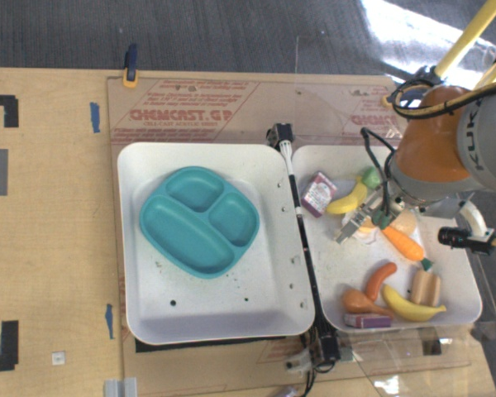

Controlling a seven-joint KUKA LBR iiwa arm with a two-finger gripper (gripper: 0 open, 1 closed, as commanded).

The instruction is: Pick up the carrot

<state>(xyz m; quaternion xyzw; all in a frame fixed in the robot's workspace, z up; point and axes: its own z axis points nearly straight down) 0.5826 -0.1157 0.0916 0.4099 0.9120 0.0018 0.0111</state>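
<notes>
While the arm [434, 151] reaches over the right bin [473, 300], the carrot [403, 243] lies loose near that bin's right edge.
Left bin [149, 304]: teal divided plate [200, 220]. Gripper [360, 222]: fingers parted, holding nothing, just left of the carrot.

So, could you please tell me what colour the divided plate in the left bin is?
The divided plate is teal, seen clearly in the camera view.

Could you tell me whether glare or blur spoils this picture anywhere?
Camera view: a bright glare patch on the floor at upper right; the bins evenly lit, with soft shadows; the carrot sharp; the end effector slightly blurred.
</notes>
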